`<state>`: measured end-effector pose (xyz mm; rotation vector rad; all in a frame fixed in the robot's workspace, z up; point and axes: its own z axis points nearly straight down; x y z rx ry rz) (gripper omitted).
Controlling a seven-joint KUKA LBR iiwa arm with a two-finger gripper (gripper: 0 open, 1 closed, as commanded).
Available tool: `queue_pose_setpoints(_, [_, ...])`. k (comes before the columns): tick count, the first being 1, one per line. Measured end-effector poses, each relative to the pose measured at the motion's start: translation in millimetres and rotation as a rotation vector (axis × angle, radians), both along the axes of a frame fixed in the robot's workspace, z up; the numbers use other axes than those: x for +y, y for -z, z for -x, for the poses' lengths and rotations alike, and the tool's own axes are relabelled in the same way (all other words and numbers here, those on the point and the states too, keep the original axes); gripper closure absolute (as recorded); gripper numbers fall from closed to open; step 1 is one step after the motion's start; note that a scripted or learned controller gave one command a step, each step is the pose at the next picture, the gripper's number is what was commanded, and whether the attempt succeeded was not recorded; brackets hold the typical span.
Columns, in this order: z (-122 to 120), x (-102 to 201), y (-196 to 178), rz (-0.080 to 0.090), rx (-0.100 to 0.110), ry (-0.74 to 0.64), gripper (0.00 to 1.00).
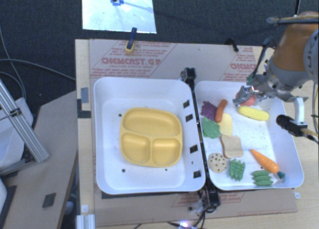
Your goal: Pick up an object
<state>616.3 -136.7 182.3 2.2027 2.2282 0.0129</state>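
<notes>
The right bin (289, 145) holds several toy foods: a corn cob (253, 114), a carrot (264, 160), a bread slice (232, 146), a cookie (217, 162), a red sausage (221, 111), a yellow cheese piece (227, 123), a green leaf (210, 128), a purple piece (209, 108) and green pods (237, 169). My gripper (245, 95) hangs low over the bin's far side, just above and left of the corn. A small red piece (248, 101) lies directly beneath it, partly hidden.
The left bin (107, 123) carries a yellow three-compartment plate (151, 136). A black divider with clips (195, 123) runs between the bins. More green beans (262, 177) lie at the right bin's near edge. The arm's black fitting (291, 123) overhangs the right rim.
</notes>
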Motion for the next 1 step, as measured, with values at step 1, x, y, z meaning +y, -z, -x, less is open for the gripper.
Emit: queue_pose_setpoints(1, [-3.8, 72.8, -53.3, -0.001, 0.004, 0.000, 1.00])
